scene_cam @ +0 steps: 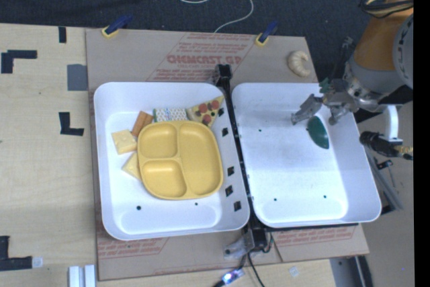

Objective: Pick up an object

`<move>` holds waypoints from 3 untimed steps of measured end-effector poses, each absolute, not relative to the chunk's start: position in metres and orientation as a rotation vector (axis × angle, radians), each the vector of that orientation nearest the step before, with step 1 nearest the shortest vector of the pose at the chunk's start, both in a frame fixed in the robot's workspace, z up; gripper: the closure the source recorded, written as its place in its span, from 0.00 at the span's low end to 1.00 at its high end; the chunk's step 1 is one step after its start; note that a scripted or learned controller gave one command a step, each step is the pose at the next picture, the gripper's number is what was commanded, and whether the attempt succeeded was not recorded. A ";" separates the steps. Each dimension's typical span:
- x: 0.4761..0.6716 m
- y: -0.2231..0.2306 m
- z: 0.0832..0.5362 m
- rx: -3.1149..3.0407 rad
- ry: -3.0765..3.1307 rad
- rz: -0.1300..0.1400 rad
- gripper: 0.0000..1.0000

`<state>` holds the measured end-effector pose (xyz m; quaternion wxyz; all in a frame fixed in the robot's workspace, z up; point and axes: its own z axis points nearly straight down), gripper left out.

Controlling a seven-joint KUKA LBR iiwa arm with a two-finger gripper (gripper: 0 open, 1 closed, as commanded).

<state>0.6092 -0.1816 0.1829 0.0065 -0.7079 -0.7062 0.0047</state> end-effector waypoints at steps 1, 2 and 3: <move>0.613 -0.181 0.192 -2.219 -2.222 0.002 0.00; 0.610 -0.179 0.127 -2.216 -2.219 0.008 0.00; 0.609 -0.178 0.082 -2.218 -2.224 0.003 0.00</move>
